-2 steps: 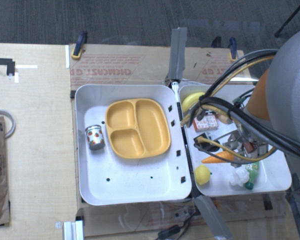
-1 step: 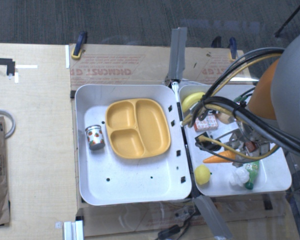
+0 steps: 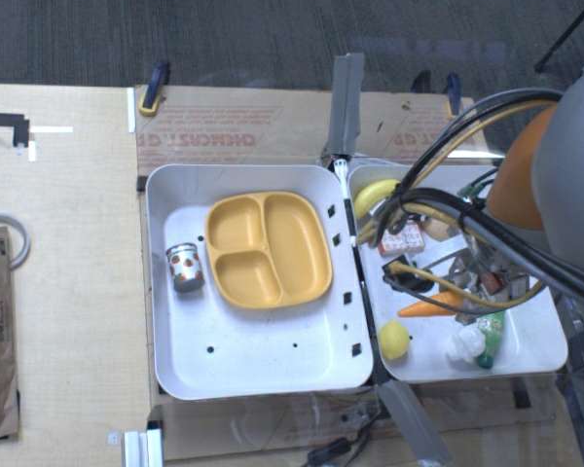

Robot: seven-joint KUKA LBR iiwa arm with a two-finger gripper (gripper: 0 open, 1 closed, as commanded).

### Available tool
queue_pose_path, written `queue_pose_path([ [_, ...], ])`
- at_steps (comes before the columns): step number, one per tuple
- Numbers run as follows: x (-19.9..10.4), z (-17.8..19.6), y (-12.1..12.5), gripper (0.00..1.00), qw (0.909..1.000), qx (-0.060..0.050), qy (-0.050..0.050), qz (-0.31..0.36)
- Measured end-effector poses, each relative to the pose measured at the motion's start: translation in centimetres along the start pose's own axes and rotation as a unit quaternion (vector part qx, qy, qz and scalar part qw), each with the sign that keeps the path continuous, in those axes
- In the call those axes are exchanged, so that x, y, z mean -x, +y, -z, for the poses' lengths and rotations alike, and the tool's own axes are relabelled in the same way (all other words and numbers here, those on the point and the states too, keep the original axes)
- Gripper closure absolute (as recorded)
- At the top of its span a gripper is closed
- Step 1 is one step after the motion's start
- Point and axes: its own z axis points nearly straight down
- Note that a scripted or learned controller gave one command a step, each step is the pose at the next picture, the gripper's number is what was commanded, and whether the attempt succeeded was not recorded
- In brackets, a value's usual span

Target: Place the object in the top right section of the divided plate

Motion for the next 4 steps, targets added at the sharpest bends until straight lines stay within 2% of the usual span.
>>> queue_pose_path([
  [2,0.1,1.3,0.1,1.00,1.0000,0.000,-0.008,0.004],
  [3,-1.0,15.9,-4.8,1.00,1.0000,0.001,0.009,0.002],
  [4,-2.4,23.1,-11.1,1.00,0.9997,0.002,0.010,-0.022],
])
